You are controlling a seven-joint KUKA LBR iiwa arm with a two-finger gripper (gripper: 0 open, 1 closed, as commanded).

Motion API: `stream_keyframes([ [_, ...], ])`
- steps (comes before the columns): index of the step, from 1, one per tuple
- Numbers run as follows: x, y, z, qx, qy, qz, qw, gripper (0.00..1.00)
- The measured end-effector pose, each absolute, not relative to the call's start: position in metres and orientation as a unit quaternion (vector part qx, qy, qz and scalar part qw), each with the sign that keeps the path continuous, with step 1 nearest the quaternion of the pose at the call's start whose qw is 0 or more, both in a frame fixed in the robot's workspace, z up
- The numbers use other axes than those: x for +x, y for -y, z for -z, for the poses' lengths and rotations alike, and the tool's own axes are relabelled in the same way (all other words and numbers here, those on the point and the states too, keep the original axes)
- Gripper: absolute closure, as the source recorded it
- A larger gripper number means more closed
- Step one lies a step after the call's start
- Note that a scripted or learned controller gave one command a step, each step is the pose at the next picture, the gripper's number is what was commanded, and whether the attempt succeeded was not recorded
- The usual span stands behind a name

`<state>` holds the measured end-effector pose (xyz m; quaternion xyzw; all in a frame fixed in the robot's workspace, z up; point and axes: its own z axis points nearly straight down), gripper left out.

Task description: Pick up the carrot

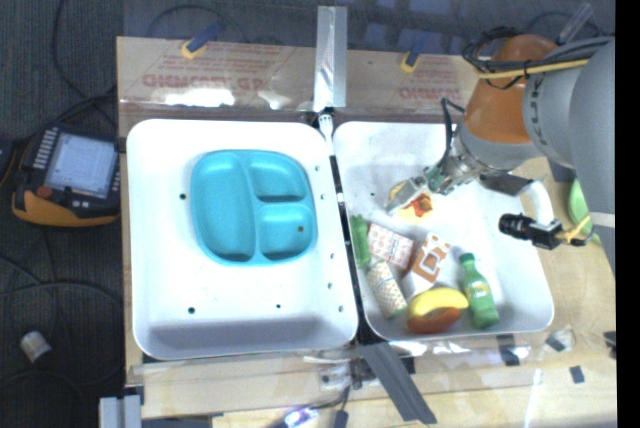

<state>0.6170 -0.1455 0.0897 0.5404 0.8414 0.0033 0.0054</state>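
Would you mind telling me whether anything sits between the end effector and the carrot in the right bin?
Nothing visible does. The end effector is low in the right bin, with the small orange carrot right at its tip. The cartons, green bottle and other items lie nearer the bin's front, off that path.

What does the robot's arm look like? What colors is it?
The arm is big, round and grey, with a shiny orange band near its wrist. Thin dark cables loop over the orange part. At the end is a small, metal-looking gripper.
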Motion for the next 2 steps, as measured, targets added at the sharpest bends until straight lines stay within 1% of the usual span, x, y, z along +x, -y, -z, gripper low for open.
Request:
stream_keyframes([
  [1, 0.629, 0.077, -0.183, 0.627, -0.779, 0.0014, 0.0, 0.0],
  [2, 0.652, 0.108, -0.093, 0.642, -0.766, 0.0022, 0.002, 0.0],
])
